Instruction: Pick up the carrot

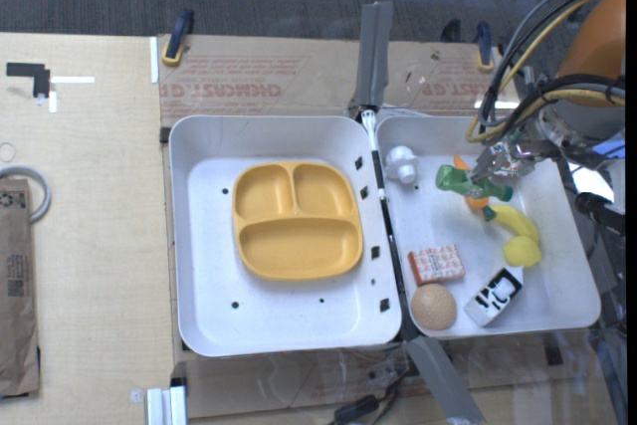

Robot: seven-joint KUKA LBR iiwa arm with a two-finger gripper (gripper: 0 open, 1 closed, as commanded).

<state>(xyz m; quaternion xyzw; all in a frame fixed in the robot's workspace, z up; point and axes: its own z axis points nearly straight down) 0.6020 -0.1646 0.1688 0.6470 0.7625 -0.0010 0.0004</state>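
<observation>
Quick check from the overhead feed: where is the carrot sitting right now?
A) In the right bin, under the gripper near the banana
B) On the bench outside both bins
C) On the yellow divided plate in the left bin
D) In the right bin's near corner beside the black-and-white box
A: the carrot, orange with a green top, lies in the right bin beneath the gripper, just above the banana.

Carrot (478, 201) mostly hidden under gripper (495, 176); arm (597, 45) cut off at right edge.

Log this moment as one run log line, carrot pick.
task: pick carrot | gripper: over carrot, right bin | grasp: unconfirmed | left bin: yellow plate
</observation>
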